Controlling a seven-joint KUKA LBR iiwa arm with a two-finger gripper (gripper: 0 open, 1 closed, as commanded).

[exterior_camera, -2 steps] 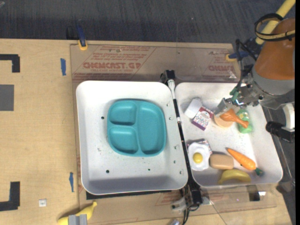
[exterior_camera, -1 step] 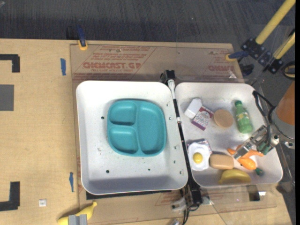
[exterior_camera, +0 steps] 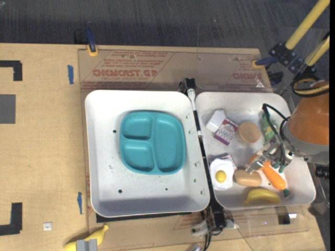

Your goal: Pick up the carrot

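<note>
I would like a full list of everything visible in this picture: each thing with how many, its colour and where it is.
left bin: 1, white, left half of the bench
divided plate: 1, teal, middle of the left bin
right bin: 1, white, beside the left bin
carrot: 1, orange, lower right of the right bin, just under the claw
banana: 1, yellow, near edge of the right bin
fried egg: 1, white with yellow yolk, lower left of the right bin
bread roll: 1, tan, between the egg and the carrot
round piece: 1, tan, upper middle of the right bin
small carton: 1, purple and white, upper left of the right bin
arm: 1, grey with orange band, over the right edge
claw: 1, metal, low over the carrot
</note>
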